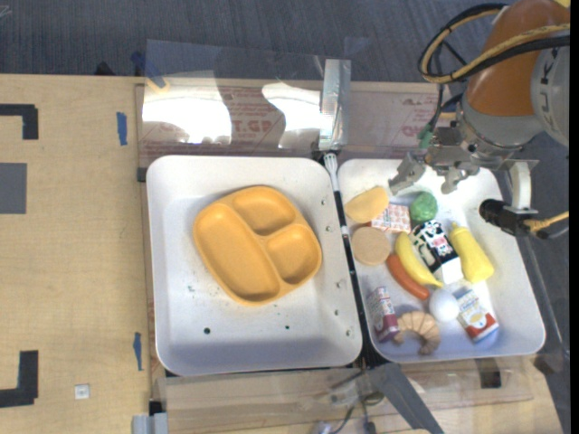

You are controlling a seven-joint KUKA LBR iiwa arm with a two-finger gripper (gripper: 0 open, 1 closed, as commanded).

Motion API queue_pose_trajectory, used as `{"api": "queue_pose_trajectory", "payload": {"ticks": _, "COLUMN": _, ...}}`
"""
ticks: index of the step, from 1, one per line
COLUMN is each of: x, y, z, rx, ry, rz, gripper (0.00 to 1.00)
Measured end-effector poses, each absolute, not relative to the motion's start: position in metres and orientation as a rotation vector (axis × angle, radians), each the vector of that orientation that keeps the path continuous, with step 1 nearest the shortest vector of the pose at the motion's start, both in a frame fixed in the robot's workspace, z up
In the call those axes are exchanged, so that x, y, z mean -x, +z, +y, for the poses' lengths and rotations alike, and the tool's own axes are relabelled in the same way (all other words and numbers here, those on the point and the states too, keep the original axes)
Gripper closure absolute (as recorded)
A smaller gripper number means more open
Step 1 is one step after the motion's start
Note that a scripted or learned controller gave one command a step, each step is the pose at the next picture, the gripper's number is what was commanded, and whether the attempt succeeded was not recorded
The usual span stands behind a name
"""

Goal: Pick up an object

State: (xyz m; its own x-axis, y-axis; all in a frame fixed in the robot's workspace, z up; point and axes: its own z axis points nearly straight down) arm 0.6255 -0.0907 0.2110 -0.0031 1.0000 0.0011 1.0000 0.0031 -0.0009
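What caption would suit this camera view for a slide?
Open gripper poised above the green ball in the toy-filled right bin; yellow divided plate in the left bin.

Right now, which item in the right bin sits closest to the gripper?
The green round item. It lies just under the gripper, at the bin's far end. The yellow bottle, banana and croissant lie farther toward the near edge.

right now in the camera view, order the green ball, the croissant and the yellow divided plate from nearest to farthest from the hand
1. green ball, just below the hand, at the top of the right bin.
2. croissant, at the bottom of the right bin, well below the hand.
3. yellow divided plate, over in the left bin, across the divider.
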Motion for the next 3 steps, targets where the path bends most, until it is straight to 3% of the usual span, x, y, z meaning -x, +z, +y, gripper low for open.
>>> {"api": "queue_pose_trajectory", "payload": {"ticks": 1, "x": -0.533, "y": 0.125, "z": -0.114, "rx": 2.392, "ry": 0.005, "rz": -2.031, "gripper": 0.0}}
{"api": "queue_pose_trajectory", "payload": {"ticks": 2, "x": -0.529, "y": 0.088, "z": -0.102, "rx": 2.158, "ry": -0.006, "rz": -2.288, "gripper": 0.0}}
{"api": "queue_pose_trajectory", "payload": {"ticks": 3, "x": -0.531, "y": 0.098, "z": -0.102, "rx": 2.162, "ry": -0.012, "rz": -2.289, "gripper": 1.0}}
